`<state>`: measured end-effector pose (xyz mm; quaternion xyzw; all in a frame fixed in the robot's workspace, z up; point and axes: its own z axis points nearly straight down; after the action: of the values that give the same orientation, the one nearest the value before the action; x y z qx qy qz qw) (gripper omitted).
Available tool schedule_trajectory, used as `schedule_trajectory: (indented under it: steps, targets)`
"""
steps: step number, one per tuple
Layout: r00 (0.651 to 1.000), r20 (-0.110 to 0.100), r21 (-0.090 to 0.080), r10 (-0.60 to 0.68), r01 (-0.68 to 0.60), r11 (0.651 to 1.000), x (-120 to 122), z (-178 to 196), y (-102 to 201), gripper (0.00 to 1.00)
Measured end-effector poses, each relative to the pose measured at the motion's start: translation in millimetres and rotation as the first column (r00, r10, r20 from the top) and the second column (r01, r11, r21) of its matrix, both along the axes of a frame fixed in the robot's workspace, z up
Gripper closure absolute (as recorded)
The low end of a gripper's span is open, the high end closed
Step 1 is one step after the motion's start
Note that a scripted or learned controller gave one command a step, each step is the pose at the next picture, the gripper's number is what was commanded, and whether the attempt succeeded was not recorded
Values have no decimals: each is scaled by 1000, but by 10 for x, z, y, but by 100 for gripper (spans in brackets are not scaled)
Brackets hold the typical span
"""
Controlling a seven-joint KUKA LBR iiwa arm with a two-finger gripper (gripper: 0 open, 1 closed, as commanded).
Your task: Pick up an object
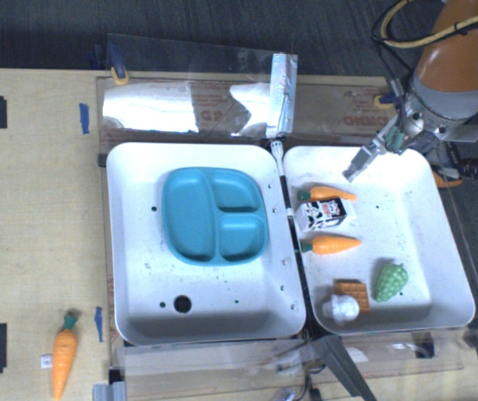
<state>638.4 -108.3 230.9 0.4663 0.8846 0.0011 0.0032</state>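
Carrots (333, 195) and (336, 244) lie in the right bin (448, 224), with a small black-and-white carton (322, 214) between them at the bin's left side. Nearer, a green bumpy fruit (390, 281) sits right of a brown block (352, 291) and a white lump (342, 310). The gripper (358, 167) hangs over the bin's far edge, holding nothing; how far it is parted cannot be told. A blue divided tray (216, 214) lies in the left bin (130, 249). A third carrot (63, 354) lies on the bench (30, 249), near left.
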Motion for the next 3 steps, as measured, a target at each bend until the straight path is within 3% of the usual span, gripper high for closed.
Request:
schedule_trajectory:
  steps: [1, 2, 3]
  targets:
    - [1000, -4, 2, 23, -23, 1000, 284, -1229, -102, 0]
    - [920, 4, 20, -392, 392, 920, 369, -1282, 1, 0]
    - [927, 25, 14, -374, 373, 928, -15, -1277, 10, 0]
